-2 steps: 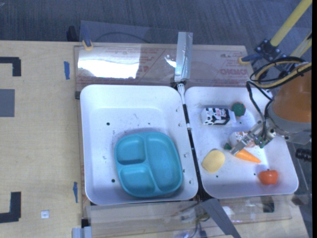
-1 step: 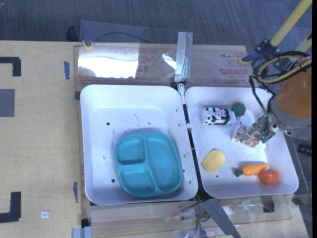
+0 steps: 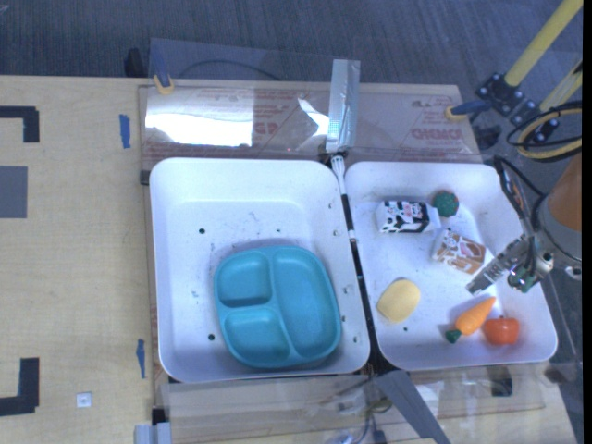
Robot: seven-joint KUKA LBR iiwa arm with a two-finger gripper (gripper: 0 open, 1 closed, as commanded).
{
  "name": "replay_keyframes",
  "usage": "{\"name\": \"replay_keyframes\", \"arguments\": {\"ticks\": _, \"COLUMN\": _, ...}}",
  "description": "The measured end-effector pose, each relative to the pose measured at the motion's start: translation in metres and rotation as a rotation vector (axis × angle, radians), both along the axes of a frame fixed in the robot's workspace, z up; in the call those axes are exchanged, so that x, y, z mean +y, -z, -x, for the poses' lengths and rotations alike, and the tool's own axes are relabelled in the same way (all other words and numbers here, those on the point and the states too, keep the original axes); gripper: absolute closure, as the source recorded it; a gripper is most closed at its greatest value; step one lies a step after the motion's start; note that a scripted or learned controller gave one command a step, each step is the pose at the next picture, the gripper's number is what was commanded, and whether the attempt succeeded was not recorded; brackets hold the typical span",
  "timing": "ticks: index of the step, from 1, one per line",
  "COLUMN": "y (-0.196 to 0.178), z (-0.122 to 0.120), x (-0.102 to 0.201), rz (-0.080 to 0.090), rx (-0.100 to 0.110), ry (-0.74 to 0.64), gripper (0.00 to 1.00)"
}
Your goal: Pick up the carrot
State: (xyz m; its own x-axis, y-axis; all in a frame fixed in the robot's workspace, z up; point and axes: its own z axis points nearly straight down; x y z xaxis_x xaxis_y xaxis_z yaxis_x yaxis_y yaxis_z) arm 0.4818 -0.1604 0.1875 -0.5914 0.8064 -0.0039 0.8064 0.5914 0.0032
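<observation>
The carrot (image 3: pixel 473 317) is orange with a green stub at its lower-left end. It lies tilted on the floor of the right bin (image 3: pixel 421 354), near the front right corner. My gripper (image 3: pixel 505 278) hangs just above and to the right of it, close to the bin's right wall. It is open, with one finger (image 3: pixel 484 277) reaching toward the carrot's upper end and nothing between the two. A red tomato (image 3: pixel 501 330) touches the carrot's right side.
The right bin also holds a yellow lemon (image 3: pixel 399 300), a cow-patterned carton (image 3: pixel 403 216), a green ball (image 3: pixel 447 203) and a snack packet (image 3: pixel 460 251). A blue divided plate (image 3: pixel 275 307) lies in the left bin (image 3: pixel 185 202). Cables (image 3: pixel 546 128) hang at the far right.
</observation>
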Motion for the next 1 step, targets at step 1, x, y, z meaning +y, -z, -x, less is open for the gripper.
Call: {"name": "replay_keyframes", "arguments": {"ticks": 1, "y": 0.0024, "z": 0.0011, "x": 0.0005, "rz": -0.002, "rx": 0.005, "ry": 0.000, "gripper": 0.00}}
